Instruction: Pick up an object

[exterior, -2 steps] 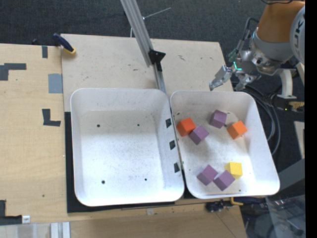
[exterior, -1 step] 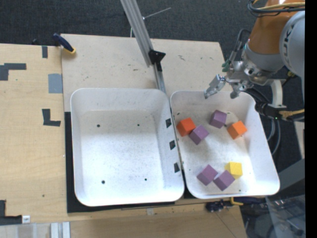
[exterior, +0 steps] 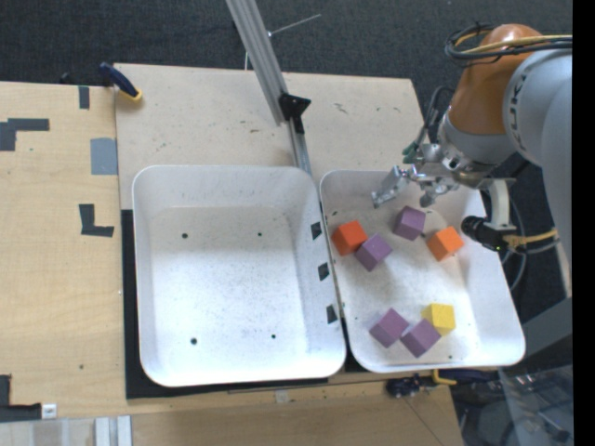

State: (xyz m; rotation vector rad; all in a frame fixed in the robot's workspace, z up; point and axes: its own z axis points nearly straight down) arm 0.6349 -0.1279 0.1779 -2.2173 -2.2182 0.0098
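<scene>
Seven blocks lie in right bin [exterior: 483, 337]: two orange [exterior: 350, 237] [exterior: 445, 242], four purple, one yellow [exterior: 441, 318]. Gripper [exterior: 409, 189] hovers over far part of right bin, fingers spread open, holding nothing. Purple block [exterior: 409, 223] sits just near of fingertips. Left bin [exterior: 149, 277] beside.

Pale wooden bench [exterior: 214, 110], two white bins [exterior: 223, 277] side by side, blue-yellow clamp, perhaps [exterior: 121, 82]

A grey arm with an orange band is seen at upper right, its metal two-finger gripper [exterior: 406, 190] spread open, pointing down-left.
</scene>
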